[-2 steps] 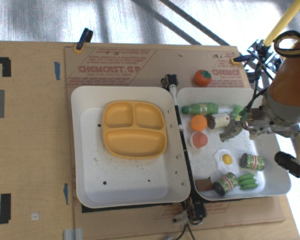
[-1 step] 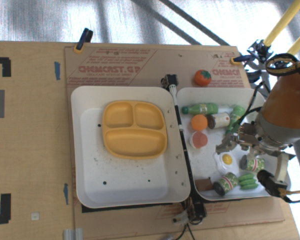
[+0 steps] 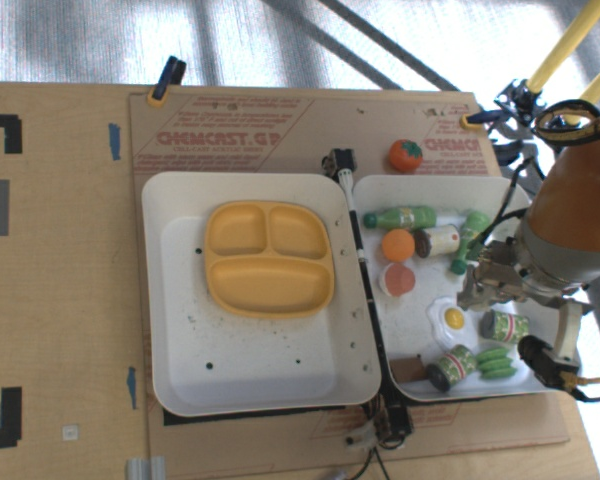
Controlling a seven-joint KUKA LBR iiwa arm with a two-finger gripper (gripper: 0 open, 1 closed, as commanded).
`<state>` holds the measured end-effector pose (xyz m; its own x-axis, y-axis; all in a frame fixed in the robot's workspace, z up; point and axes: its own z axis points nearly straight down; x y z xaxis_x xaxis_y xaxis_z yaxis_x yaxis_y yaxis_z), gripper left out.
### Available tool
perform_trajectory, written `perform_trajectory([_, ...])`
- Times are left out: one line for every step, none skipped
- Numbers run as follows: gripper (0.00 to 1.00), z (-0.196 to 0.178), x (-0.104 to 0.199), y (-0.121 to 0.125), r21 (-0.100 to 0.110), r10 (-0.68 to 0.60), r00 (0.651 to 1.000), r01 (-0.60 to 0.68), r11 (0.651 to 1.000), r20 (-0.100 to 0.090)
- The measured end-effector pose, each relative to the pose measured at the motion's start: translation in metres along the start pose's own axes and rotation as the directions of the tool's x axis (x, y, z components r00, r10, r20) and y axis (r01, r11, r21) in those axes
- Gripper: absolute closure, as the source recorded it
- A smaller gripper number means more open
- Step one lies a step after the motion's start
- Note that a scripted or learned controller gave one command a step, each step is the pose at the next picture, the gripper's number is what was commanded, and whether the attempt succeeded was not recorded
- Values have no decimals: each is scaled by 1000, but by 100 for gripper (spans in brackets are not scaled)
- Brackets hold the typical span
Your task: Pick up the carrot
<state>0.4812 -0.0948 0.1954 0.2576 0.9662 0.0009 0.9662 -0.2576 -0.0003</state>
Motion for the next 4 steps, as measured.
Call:
perform_trajectory([100,11,28,46,0,466,885,-466,885,1])
perform_trajectory([100,11,28,32,2,683,730,-683,730,2])
perform_trajectory([100,11,69,76,0,894,447,-894,447,2])
perform_trajectory([100,11,88,47,2,894,447,-894,447,4])
